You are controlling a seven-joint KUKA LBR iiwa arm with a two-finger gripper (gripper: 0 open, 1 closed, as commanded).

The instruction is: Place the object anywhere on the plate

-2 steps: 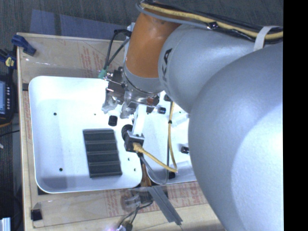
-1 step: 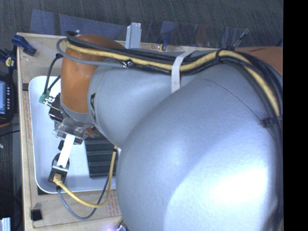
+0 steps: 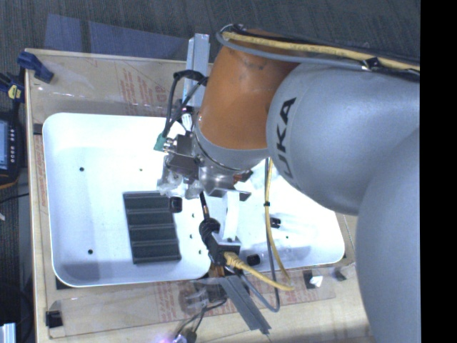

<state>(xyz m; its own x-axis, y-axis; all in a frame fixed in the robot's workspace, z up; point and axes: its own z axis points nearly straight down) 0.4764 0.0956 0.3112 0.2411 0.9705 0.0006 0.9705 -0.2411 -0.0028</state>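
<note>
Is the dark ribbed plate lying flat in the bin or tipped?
Flat. The dark ribbed plate lies on the left bin's floor, its whole ribbed top facing up.

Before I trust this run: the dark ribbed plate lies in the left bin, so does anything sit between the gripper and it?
Nothing visible does. The gripper hangs just off the top right corner of the ribbed plate, with bare white bin floor around it. The arm covers the right bin.
</note>
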